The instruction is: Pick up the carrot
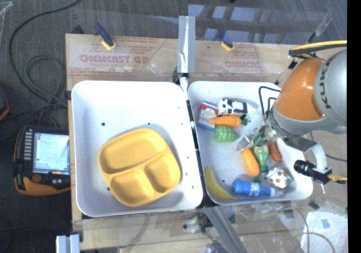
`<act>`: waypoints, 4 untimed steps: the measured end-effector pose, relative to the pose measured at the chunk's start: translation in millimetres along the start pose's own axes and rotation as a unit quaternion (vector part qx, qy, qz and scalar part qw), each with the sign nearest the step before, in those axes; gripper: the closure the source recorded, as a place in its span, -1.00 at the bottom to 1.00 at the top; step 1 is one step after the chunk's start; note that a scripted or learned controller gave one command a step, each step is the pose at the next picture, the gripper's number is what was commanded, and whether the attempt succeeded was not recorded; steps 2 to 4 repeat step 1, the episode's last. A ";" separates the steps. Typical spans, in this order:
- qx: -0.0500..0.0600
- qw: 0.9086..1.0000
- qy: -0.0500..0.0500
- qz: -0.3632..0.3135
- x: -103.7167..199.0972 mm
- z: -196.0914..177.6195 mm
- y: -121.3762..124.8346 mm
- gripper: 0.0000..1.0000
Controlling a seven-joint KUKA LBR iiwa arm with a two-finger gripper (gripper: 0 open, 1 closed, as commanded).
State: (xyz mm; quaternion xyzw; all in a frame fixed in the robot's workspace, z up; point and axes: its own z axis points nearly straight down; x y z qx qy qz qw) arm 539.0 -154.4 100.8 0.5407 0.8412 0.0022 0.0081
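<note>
An orange carrot-like piece point(228, 121) lies across the upper part of the right bin point(197, 150), with a bit of green at its right end. A second stubby orange piece point(251, 162) lies lower in the bin. My gripper point(255, 140) hangs low over the middle of the right bin, between these two, just above the stubby piece and beside a small green item point(262, 156). The grey wrist and the orange band point(299, 99) cover the bin's upper right part. Which orange piece is the carrot I cannot tell for sure.
The right bin also holds a green leafy toy point(224, 135), a black-and-white toy point(233, 105), a red-white box point(206, 112), a banana point(217, 186), a blue bottle point(252, 189) and a small speckled box point(279, 177). A yellow divided plate point(139, 165) lies in the left bin point(90, 105).
</note>
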 end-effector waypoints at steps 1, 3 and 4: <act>0.007 1.000 0.006 0.011 61.5 -86.7 52.4 1.00; 0.007 1.000 0.006 0.011 61.5 -86.7 52.4 1.00; 0.007 1.000 0.006 0.011 61.5 -86.7 52.4 1.00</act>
